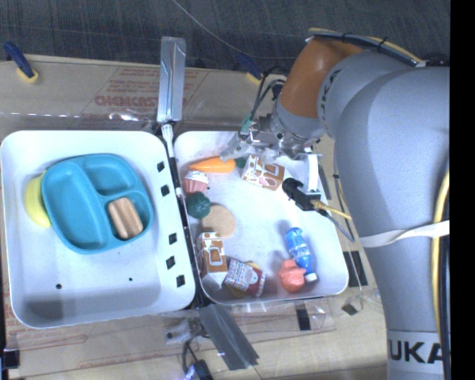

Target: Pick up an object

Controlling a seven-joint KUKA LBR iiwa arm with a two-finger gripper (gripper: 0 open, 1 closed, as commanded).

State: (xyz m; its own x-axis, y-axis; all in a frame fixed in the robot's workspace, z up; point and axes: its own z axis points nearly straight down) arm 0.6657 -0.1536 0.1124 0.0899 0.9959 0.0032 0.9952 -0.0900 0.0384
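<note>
My gripper (256, 150) is low over the back of the right bin (326, 236), under the grey wrist with its orange band. Directly beneath and touching it in this view is a small white-and-brown carton (264, 173); whether it is gripped is hidden. An orange carrot (212, 165) lies just left of the gripper. Further left and nearer the front lie a cupcake (195, 183), a dark green piece (198, 205) and a tan round cookie (221, 222).
At the right bin's front are another small carton (212, 253), a brown packet (244, 277), a blue bottle (298, 248) and a red-orange toy (291, 276). The left bin (32, 291) holds a blue divided plate (83, 200) with a hot dog (125, 217) and a yellow item (35, 202) beneath it.
</note>
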